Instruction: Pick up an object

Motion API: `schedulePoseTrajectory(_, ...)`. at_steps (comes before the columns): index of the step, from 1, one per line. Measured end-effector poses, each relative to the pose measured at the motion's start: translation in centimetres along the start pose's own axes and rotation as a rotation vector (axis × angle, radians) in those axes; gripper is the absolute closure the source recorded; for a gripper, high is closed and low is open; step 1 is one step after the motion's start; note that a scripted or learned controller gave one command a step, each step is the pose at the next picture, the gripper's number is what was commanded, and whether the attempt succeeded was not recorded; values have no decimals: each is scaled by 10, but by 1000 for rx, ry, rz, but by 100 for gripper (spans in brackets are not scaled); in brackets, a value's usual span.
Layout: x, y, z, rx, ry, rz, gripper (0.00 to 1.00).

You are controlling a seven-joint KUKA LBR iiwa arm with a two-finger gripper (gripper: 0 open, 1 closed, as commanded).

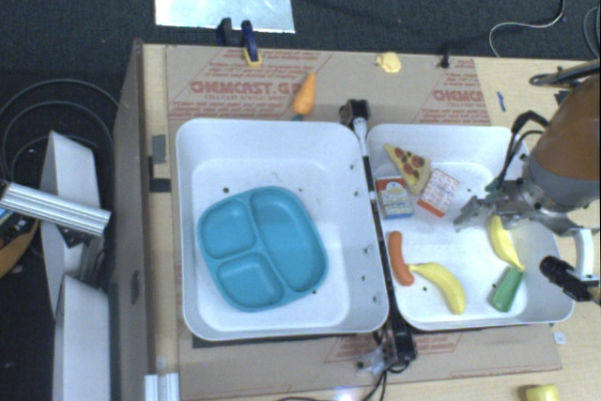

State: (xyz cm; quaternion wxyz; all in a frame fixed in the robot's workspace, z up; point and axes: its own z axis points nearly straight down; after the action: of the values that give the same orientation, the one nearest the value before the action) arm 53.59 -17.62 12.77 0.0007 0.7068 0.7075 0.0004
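1. Dark carpet surrounds the bench (235,80), whose top is lined with brown printed cardboard and carries two shallow white bins side by side.
2. Left bin (216,146) holds a blue divided plate (261,246) lying flat near its middle.
3. Right bin (470,138) holds a pizza slice (409,166) near its far left corner, with a small red-and-white box (394,198) just beside it and a second small carton (438,192) to the right of that.
4. A red sausage (400,258) lies along the bin's left wall, and a yellow banana (443,285) sits next to it near the front edge.
5. A second banana (504,241) lies further right, with a green cucumber-like piece (505,289) just in front of it.
6. The arm (568,146) enters from the right, and its pincer (484,213) hangs over the right bin just left of the second banana; I cannot tell whether it is apart or together, and nothing shows between its tips.
7. An orange carrot (304,95) rests on the cardboard behind the left bin.
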Motion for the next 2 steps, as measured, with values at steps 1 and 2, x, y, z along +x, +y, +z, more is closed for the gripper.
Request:
schedulePoseTrajectory(1,-30,16,39,-2,5,-1,0)
schedulePoseTrajectory(2,-31,20,24,-21,-7,-3,100)
